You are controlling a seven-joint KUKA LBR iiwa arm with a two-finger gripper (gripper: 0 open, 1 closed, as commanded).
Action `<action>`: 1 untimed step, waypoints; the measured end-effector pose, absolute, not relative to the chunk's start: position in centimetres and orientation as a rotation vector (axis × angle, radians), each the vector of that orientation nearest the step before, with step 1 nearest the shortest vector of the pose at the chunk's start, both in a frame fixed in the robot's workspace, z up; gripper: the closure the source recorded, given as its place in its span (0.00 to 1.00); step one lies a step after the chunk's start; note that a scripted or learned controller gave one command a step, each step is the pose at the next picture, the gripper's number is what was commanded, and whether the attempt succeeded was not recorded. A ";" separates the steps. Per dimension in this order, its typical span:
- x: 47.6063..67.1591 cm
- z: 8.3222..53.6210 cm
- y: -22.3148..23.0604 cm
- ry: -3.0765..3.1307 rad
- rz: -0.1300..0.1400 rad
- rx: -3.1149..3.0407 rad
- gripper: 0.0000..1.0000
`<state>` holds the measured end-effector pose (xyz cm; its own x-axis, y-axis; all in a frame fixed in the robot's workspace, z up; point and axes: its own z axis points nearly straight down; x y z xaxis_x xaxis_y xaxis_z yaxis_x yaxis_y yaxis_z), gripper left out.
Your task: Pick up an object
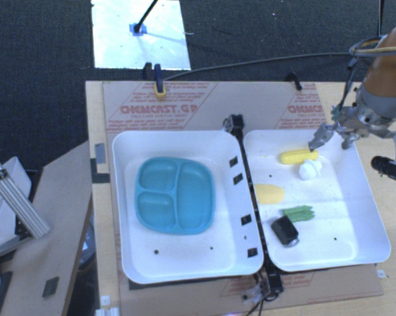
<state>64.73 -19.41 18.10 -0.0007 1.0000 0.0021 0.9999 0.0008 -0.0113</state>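
At about one o'clock over the right bin (365, 200), the gripper (331, 138) hung with its fingers spread apart and nothing between them. A yellow banana-like piece (297, 157) lay just beside it at nine o'clock, touching a small white object (308, 170). This looked like the approach; next it would need lowering squarely over one piece.

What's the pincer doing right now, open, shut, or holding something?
Pincer: open, holding nothing, hovering above the far side of the right bin near the yellow banana-shaped toy.
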 end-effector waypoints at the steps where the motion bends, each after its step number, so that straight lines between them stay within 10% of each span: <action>1: 65.0 19.0 -19.3 -2.227 -0.002 -2.219 0.00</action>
